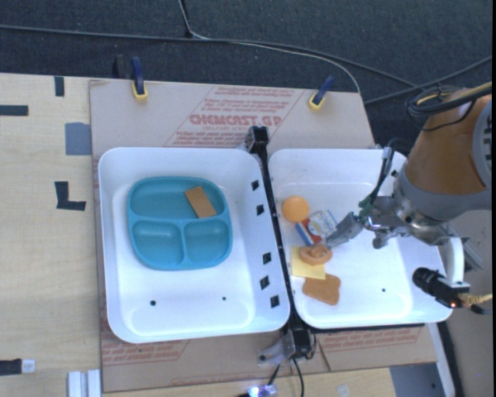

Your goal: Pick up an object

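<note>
Reaching into the right bin, we bring our gripper beside the pile at its left side; we cannot tell how the jaws stand, and crowded pieces may make us pinch two or slip

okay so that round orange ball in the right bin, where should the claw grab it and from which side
Probably straight from above, closing across the widest part of the round orange ball. It is round, so no side grips better. It sits close to the white bin's left wall, with a clear crinkled wrapper just right of it, leaving little room for a sideways approach.
</note>
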Controlling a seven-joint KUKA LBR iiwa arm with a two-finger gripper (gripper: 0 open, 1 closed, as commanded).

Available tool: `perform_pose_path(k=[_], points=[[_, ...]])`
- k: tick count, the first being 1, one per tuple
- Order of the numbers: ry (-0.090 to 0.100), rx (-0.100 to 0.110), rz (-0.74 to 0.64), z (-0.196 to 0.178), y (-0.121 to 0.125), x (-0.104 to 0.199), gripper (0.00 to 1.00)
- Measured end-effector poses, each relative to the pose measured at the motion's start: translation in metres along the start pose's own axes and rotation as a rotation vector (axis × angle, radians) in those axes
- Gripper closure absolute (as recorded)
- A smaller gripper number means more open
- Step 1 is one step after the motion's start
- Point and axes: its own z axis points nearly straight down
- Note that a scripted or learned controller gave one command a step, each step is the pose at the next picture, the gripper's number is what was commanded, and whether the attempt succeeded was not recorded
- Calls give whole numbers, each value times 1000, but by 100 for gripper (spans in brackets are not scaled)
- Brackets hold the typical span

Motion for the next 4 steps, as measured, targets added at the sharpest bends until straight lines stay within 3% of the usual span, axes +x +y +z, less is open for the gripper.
perform_pose_path(k=[1, 3, 4], points=[[-2, -13, -4, -6, 3, 0, 0], [-1, -9, -2, 111, 12, 0, 0], [-2, -15, -3, 115, 13, 0, 0]])
